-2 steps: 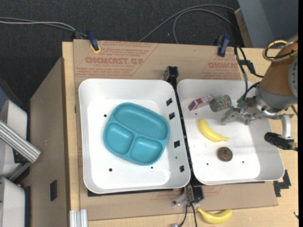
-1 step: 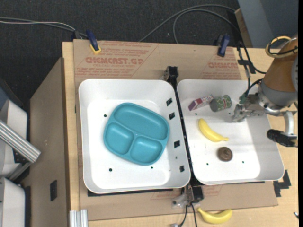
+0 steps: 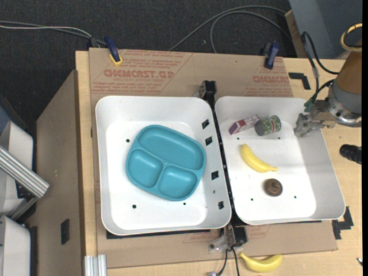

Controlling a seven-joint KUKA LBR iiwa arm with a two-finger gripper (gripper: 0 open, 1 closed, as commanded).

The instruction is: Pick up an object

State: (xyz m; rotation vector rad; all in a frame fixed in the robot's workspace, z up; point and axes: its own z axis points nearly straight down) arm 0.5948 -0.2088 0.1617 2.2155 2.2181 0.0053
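Teal divided plate (image 3: 165,162) in left bin (image 3: 109,154)

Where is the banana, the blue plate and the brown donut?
banana (image 3: 256,159): camera view, middle of its curved yellow body.
blue plate (image 3: 165,161): camera view, ridge where its compartments meet.
brown donut (image 3: 272,187): camera view, its top ring.

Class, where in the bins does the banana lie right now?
The banana lies in the right bin, mid-floor, below the small can and above the brown doughnut.
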